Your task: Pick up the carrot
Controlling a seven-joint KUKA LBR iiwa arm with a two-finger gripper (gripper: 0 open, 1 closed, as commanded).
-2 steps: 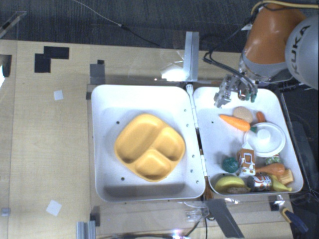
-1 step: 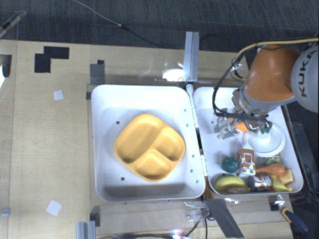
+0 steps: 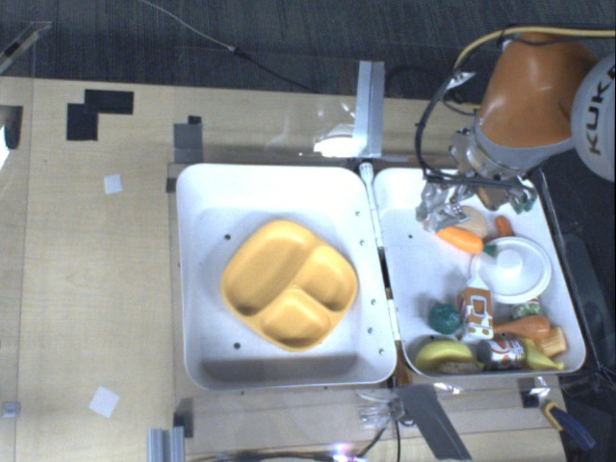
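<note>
The gripper (image 3: 441,206) hung at the right bin's (image 3: 404,335) twelve o'clock end, just at ten o'clock of the carrot (image 3: 460,240), which lay flat on the bin floor, likely lined up for a grasp. Whether its fingers were spread or clenched, I could not tell.

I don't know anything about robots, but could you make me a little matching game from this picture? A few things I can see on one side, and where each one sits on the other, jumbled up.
Things:
1. yellow divided plate
2. carrot
3. banana
4. white bowl

Places:
A. near front corner of the right bin, by the divider
B. middle of the left bin
C. right bin, just below the claw
D. right bin, toward its right wall, beside the carrot

Pairs: 1-B, 2-C, 3-A, 4-D
</note>
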